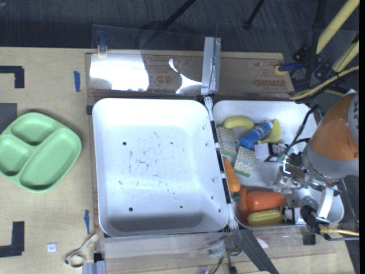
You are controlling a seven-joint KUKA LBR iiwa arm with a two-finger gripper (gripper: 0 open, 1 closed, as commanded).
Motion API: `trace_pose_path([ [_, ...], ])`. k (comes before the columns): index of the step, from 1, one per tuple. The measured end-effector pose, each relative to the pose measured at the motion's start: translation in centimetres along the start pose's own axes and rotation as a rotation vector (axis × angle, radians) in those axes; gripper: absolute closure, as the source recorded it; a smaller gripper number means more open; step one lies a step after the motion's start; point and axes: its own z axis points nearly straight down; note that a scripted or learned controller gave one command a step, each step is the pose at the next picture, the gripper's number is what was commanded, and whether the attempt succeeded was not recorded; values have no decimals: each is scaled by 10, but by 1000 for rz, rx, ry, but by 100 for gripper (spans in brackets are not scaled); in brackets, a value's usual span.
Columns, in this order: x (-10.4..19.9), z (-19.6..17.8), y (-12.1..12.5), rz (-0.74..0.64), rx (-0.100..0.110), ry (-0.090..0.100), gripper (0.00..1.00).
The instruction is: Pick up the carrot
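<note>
The carrot (231,176) lies in the right bin (296,108), pressed along its left wall. Just near of it sit a fat orange-red toy (263,199) and a yellow corn cob (264,216). A banana (238,122) and a blue bottle (254,135) lie farther back. The end effector (292,173) is low over the middle of this bin, right of the carrot, apart from it. I cannot tell its grip. The left bin (154,164) has lots of open floor. A green plate (37,151) rests on the worktop (40,73), far left.
</note>
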Motion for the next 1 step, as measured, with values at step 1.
trace_pose_path([
  [1,-8,-20,40,171,-1,0,100],
])
